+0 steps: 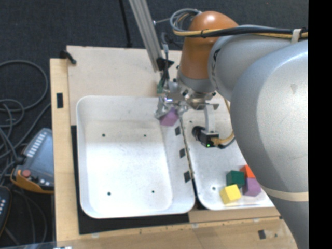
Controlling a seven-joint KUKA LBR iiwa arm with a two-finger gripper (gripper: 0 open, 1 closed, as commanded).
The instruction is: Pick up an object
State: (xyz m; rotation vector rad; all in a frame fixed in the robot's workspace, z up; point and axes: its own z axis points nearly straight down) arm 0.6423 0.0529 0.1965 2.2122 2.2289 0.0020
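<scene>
Nearest the camera, in the front corner of the right bin (207,204), four loose blocks sit bunched together: a yellow block (231,193) at the front, a green block (235,178) just behind it, a purple block (252,186) touching on the right, and an orange block (247,170) partly hidden by the arm. They lie well apart from the end effector, toward the front edge of the bench.

Farther back, the left bin (93,139) shows its bare floor, and the divider where the two bins meet runs front to back between them.

At the far end of that divider hangs the gripper (169,107), over the left bin's far right corner. A small mauve object (168,119) sits directly beneath the fingertips, touching them and apparently pinched between the closed-in fingers; it looks raised off the bin floor, though the slant of the view makes that hard to confirm. The object has no clear long axis from here. The relation that matters is vertical: the thing is straight below the gripper, so the coming move is judged to be a lift, with a slipping hold the main risk.
</scene>
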